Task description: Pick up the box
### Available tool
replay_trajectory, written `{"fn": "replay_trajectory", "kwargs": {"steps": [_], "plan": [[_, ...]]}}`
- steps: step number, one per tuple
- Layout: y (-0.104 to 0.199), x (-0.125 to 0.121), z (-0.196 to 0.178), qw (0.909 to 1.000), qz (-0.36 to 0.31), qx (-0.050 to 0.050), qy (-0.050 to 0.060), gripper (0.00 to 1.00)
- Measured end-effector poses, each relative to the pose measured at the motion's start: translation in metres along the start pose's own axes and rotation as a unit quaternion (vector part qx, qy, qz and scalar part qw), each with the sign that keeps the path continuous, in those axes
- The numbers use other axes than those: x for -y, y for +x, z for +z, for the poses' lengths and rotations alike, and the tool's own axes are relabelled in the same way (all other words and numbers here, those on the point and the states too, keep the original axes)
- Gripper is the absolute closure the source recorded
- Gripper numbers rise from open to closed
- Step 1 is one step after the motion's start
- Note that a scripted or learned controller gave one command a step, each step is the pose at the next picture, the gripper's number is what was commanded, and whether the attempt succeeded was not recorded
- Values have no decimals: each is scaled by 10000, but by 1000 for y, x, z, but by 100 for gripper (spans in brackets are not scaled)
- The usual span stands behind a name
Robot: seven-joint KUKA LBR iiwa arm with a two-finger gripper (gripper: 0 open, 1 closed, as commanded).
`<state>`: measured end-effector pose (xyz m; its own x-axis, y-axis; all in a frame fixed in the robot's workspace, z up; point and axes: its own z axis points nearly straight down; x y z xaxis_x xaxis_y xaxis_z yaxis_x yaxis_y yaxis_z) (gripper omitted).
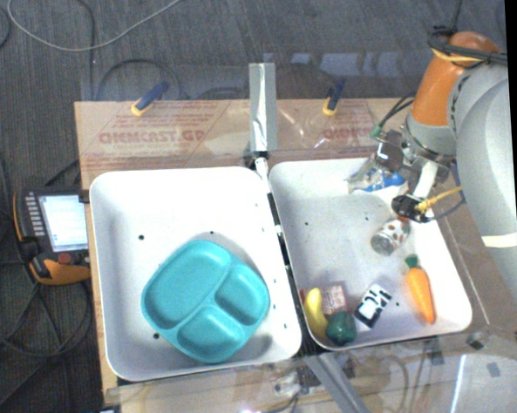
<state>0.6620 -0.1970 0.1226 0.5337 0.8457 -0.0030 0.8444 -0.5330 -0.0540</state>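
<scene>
I am hanging my gripper (394, 168) over the far right corner of the right-hand shallow white bin (328, 207); whether it is spread or pressed together, I cannot tell. The small brown box (335, 298) is lying near the front wall, between a yellow banana (313, 310) and a black-and-white block (374, 304), touching a dark green round fruit (341, 328). In my judgement, a vertical approach aligned with its free sides is advisable.
</scene>
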Motion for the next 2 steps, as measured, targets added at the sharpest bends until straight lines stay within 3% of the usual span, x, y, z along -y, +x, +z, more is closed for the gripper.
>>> {"fn": "replay_trajectory", "kwargs": {"steps": [1, 2], "plan": [[1, -7, -15, 9998, -9, 2, -200, 100], [1, -7, -14, 9998, -9, 8, -201, 0]]}}
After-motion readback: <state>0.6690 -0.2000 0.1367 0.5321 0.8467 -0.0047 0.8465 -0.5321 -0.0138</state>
